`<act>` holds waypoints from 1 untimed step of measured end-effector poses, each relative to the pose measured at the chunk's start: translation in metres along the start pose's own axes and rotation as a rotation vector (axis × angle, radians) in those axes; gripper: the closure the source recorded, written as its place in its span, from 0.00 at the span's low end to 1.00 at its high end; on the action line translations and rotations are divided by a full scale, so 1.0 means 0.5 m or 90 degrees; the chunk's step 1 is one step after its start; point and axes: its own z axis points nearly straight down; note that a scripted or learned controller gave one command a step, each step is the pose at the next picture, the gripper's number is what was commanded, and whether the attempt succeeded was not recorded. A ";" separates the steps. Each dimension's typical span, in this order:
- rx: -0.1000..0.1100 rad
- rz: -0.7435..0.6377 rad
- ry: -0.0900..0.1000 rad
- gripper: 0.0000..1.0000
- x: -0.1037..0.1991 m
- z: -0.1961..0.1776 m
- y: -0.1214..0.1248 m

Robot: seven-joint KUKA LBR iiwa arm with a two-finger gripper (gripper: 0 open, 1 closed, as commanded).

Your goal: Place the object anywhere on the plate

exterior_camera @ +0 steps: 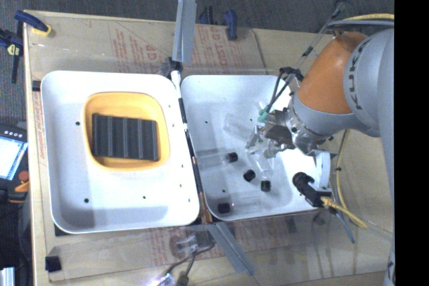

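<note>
The arm (348, 87) hung over the right bin (208, 104), grey with its orange band, reaching in from the right. The left bin (57, 144) held the plate (124, 104) – yellow-rimmed, with a dark ribbed slab in its middle. The gripper (267, 138) sat low in the right bin, and whether it was apart or together I couldn't tell from where I stood. The objects there looked like clear, glassy pieces with small black caps (231, 157) – scattered near the gripper on the bin floor, none on the plate. Hard to outline them against white plastic. Which one was the target I couldn't say.

Risks, as I judged them: clear smooth pieces could slip out of a pinch; the clutter could get nudged instead of grasped; the carry had to clear the wall between the bins – a loose grip might drop the piece short of the plate.
</note>
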 end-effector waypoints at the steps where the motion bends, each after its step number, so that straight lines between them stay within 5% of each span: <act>1: -0.009 -0.112 0.002 1.00 0.110 -0.024 0.045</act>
